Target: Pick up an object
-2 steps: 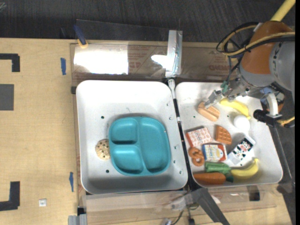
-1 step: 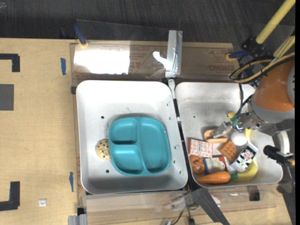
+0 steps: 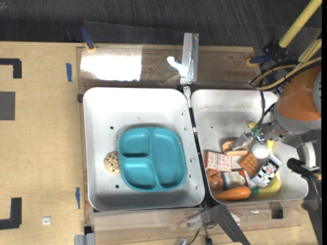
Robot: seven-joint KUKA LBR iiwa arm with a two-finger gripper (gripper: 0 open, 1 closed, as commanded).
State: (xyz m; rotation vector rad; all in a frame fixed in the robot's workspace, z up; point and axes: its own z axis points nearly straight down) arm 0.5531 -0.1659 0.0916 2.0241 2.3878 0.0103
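Your toys (image 3: 244, 168) lie in a heap in the right bin (image 3: 219, 111), near its front. Pick one. The gripper (image 3: 254, 135) hangs just over the back of the heap, by the hot dog (image 3: 235, 146). You cannot tell how it stands. Next, go down on one toy. The left bin (image 3: 102, 106) has a blue plate (image 3: 152, 157) and a cookie (image 3: 111, 162).

Robotics lab: plywood bench (image 3: 36, 137) marked with tape, two white bins (image 3: 138, 98) of toy food, loose cables (image 3: 271, 70), grey carpet (image 3: 153, 4).
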